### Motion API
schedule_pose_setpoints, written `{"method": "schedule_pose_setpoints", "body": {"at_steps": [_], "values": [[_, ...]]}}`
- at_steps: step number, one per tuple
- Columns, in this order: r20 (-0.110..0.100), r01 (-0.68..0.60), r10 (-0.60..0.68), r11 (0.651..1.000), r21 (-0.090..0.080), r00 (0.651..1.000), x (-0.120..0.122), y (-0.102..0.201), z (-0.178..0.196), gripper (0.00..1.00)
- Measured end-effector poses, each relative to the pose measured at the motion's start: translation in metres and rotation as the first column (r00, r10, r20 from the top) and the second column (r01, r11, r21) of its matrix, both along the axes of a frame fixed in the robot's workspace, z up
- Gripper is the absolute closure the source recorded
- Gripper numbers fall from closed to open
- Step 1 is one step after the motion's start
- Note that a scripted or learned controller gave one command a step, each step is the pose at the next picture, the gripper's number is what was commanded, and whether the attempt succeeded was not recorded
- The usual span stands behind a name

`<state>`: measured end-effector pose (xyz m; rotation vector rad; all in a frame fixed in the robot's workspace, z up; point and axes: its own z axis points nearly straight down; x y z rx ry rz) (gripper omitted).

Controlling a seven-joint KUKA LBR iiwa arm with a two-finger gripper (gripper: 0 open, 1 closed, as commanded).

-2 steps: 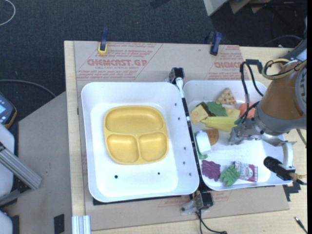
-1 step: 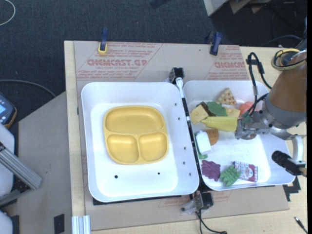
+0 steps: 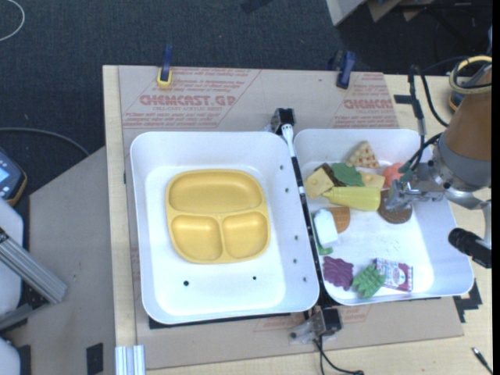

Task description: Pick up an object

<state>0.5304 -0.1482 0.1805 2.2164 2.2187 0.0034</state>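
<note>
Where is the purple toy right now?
The purple toy lies in the right bin, near its front left corner, just left of the green toy and below the white piece.

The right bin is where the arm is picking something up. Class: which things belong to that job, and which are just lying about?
Job:
gripper
right bin
corn cob
cheese wedge
cracker
purple grapes
green leaf

Lying about:
yellow divided plate
left bin
blue clamps

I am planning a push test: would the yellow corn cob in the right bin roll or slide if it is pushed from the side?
The corn cob looks rounded and long, so it would probably roll. It lies against other toy food, which may block it.
</note>
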Motion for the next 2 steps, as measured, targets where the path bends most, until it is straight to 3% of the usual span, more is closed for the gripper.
{"method": "schedule_pose_setpoints", "body": {"at_steps": [1, 2], "values": [[0.001, 0.0, 0.0, 1.0, 0.0, 1.0, 0.001, 0.0, 0.047, 1.0], [-0.005, -0.003, 0.003, 1.0, 0.003, 1.0, 0.016, 0.057, 0.038, 1.0]]}}
